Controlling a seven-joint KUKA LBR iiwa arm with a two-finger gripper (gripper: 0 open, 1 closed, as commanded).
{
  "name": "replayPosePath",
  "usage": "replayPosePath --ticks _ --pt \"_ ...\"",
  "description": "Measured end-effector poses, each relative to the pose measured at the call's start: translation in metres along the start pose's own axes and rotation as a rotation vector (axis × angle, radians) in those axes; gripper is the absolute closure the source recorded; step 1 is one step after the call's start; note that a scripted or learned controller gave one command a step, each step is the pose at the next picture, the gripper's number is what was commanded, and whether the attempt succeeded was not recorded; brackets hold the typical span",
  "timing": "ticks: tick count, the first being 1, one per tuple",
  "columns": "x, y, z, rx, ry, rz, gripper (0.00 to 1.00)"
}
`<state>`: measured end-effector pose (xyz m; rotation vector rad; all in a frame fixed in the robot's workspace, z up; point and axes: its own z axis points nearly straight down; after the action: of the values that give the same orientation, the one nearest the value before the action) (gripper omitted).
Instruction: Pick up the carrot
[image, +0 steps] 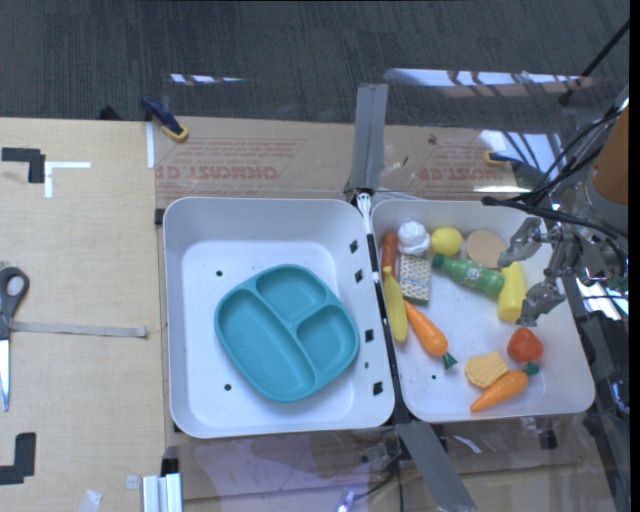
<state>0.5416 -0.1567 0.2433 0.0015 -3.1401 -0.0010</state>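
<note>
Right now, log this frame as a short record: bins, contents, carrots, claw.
left bin: holds a teal divided plate
right bin: holds toy food
carrots: two; one carrot near the divider, another carrot by the front edge
other items: green bottle, tomato, yellow lemon
claw: open, over the right bin's right side, nothing between its fingers
task state: no carrot picked up
</note>
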Motion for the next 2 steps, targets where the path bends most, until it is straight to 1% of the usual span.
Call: replayPosePath --ticks 1,2 --pt "0.004 0.056 0.130 0.000 0.002 0.027 0.00" --pt "0.055 0.063 0.154 0.000 0.001 0.179 0.00"
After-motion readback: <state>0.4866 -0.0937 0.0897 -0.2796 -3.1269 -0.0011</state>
